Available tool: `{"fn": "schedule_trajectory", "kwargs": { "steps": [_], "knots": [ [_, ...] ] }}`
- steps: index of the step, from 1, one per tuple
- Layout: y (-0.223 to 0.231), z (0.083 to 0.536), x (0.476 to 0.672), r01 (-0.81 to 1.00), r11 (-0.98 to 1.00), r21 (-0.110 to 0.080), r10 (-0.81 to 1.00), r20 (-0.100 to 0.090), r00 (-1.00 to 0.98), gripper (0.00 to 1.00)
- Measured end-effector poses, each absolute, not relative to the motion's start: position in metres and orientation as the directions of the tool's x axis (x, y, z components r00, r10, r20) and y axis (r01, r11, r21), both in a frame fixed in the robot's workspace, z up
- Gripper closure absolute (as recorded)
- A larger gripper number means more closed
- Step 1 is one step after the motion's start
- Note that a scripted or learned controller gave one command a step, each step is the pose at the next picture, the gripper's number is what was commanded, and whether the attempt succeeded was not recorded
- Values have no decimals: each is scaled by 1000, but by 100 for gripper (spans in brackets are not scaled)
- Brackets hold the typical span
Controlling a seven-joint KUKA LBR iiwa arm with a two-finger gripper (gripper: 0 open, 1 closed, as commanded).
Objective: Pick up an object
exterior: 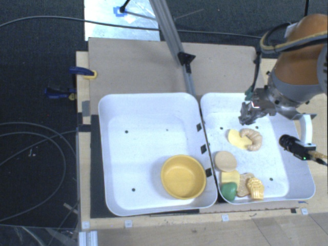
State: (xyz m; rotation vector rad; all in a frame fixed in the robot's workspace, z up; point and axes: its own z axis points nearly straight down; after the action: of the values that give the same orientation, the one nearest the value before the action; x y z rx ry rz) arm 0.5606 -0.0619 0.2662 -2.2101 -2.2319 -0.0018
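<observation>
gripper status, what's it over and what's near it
Gripper over right bin, nothing seen between fingers. Croissant just below it, untouched. Yellow bowl in left bin.

No text, label, brand, number or sign can be read on anything here.

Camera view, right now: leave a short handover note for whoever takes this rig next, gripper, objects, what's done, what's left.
Gripper: over the back of the right bin, nothing seen between its fingers; open or shut can't be told.
Right bin: croissant on a yellow piece just in front of the gripper; tan disc mid-bin; small pile of toy food at the front edge.
Left bin: yellow bowl near the front right.
Done: no pick yet.
Left: grasp and lift one object.
</observation>
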Motion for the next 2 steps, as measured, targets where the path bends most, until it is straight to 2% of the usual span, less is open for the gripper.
{"fn": "schedule_trajectory", "kwargs": {
  "steps": [1, 2],
  "knots": [
    [-7, 249, 554, 1000, 11, 0, 1000, 2, -11, 100],
    [42, 249, 531, 1000, 10, 0, 1000, 2, -10, 100]
  ]
}}
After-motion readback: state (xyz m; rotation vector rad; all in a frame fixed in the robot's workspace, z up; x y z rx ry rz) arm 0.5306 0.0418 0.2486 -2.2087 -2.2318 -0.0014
